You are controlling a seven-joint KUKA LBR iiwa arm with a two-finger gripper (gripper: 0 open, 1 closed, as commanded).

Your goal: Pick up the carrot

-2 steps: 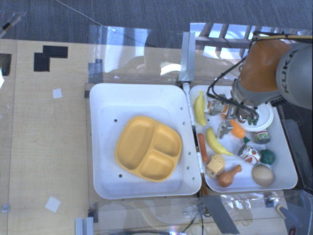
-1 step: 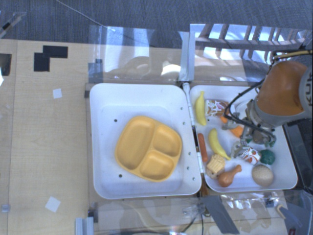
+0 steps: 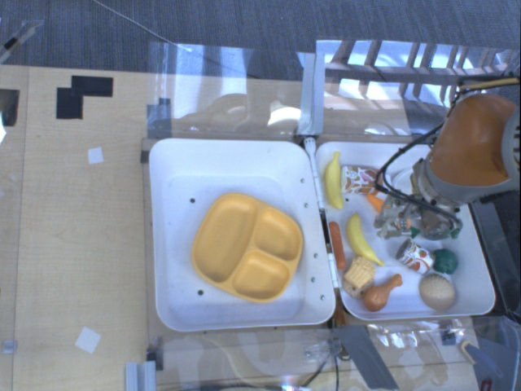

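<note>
- gripper (image 3: 417, 218) hangs low over the middle of the right bin (image 3: 485, 300), under the grey and orange wrist; its tip is lost in a clutter of cables and metal, so whether it is apart or together i cannot tell, and nothing can be seen held in it.
- far to the gripper's left, the left bin (image 3: 175, 300) holds a yellow divided plate (image 3: 247, 245), which has no part in this task.
- left of the gripper, along the right bin's near wall, lies a long red-orange piece (image 3: 337, 245) that looks more like a sausage than a carrot, though i cannot be sure.
- between that piece and the gripper lie two bananas, one (image 3: 333, 179) up and to its left, the other (image 3: 361, 239) down and to its left.
- carrot (image 3: 376, 199), as i judge it, is the small bright orange thing just beside the gripper on its upper left, lying in the bin and partly hidden by a cable.
- just below and right of the gripper sit a small printed cup (image 3: 417, 257) and a green thing (image 3: 444, 261).
- judgement: the reach is mostly made but the grasp is not; the carrot lies unlifted, so closing on it and raising it are left.
</note>
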